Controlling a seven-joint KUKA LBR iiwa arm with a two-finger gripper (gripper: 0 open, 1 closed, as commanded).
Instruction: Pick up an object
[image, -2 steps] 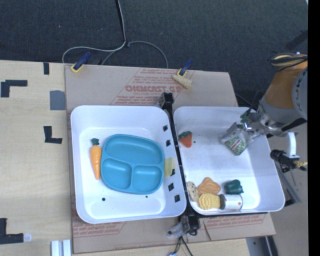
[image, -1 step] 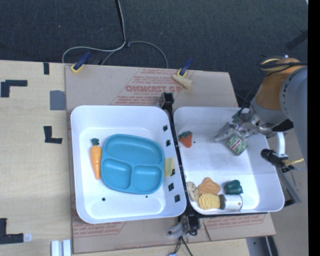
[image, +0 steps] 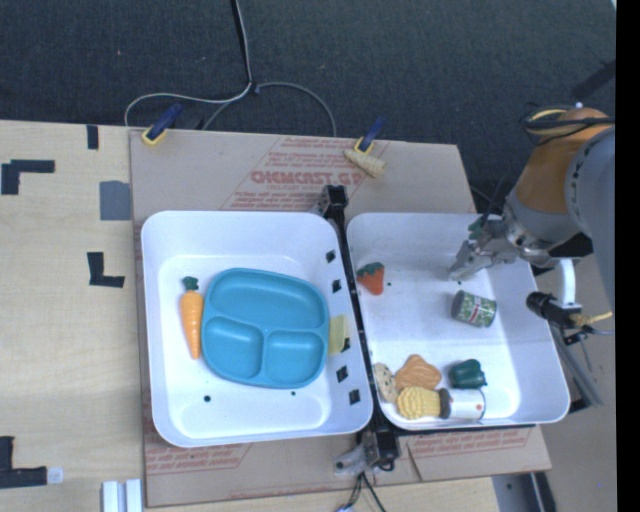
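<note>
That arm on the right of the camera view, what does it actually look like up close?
The arm has a rounded grey body with a broad orange band above the wrist. It narrows to a small, silvery grey metal end effector with two thin fingers. A white fitting with a black knob sits beside it.

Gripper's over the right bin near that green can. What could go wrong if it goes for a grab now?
The gripper sits above and slightly off the green can, which lies on its side, so it may roll away or slip out. The can also lies fairly near the right bin's right wall, so a nudge could push it against that wall.
</note>
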